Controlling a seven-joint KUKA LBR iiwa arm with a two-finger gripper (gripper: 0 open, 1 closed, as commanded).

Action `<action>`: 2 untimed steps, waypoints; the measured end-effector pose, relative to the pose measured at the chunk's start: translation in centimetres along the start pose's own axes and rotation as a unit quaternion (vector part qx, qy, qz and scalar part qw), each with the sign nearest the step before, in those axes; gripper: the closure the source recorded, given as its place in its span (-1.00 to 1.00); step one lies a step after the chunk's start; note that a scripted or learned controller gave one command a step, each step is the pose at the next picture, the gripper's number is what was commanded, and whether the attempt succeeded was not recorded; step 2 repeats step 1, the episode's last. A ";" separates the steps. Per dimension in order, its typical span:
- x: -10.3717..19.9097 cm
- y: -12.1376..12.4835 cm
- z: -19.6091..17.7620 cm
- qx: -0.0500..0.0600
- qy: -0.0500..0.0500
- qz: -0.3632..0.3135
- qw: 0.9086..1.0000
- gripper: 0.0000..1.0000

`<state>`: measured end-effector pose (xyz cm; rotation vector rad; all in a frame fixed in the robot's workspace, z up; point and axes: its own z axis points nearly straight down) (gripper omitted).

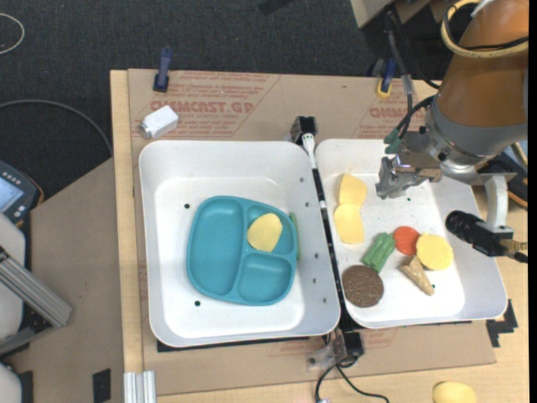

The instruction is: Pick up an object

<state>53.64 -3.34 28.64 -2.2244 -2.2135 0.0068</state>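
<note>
I see the gripper [394, 183] hanging over the right bin [478, 305], near its upper middle, just right of two yellow pieces [351, 206]. Whether its fingers are apart or together I cannot tell. Below it lie a green piece [377, 251], a red piece [405, 238] and a brown disc [362, 285]. The left bin [164, 225] holds a blue tray [220, 254].

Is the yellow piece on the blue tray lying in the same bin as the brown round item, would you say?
No, the yellow piece lies on the blue tray in the left bin, while the brown round item lies in the right bin.
</note>
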 end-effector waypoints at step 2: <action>0.6 -5.8 -19.7 -0.013 0.001 -0.004 1.000 1.00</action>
